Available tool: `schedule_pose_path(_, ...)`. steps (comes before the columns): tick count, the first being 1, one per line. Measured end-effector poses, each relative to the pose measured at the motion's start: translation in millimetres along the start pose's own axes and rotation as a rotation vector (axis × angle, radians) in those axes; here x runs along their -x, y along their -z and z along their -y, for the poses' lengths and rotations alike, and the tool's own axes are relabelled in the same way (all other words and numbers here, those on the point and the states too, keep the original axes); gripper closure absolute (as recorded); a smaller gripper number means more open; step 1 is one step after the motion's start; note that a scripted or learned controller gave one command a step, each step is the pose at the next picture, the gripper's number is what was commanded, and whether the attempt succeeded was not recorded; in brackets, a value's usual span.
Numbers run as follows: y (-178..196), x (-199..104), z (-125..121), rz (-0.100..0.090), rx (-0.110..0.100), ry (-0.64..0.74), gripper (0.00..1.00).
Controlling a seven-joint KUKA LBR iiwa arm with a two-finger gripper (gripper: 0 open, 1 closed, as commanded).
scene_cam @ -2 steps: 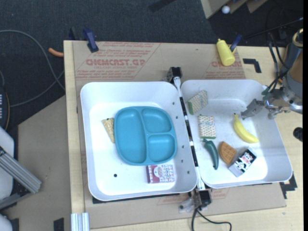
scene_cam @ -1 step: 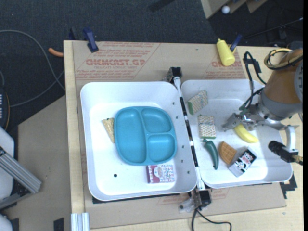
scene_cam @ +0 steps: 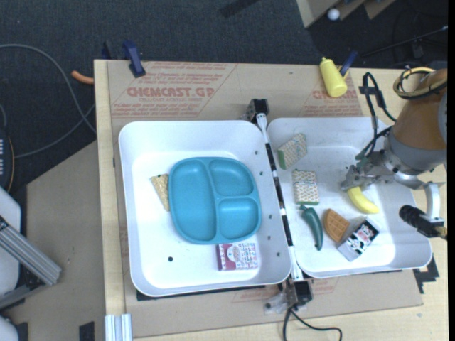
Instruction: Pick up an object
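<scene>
The right bin holds several small objects. A yellow banana lies near its middle right. My gripper hangs low just above and to the left of the banana's upper end, under the grey wrist and orange band. I see nothing held in it. A green pepper, an orange-brown cookie and a black-and-white box lie toward the front. A checkered packet and a green-white packet lie on the left side.
The left bin carries a blue divided plate, a cracker and a pink packet. A yellow bottle lies on the bench behind the right bin. A black clamp joins the bins.
</scene>
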State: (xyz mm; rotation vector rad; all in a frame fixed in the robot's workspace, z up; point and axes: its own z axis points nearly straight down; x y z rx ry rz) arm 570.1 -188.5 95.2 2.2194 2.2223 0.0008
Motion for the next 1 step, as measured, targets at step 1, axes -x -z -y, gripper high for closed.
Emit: schedule_pose_path(1,89.6,-100.8,90.4,-0.002,-0.002,0.0,1.0)
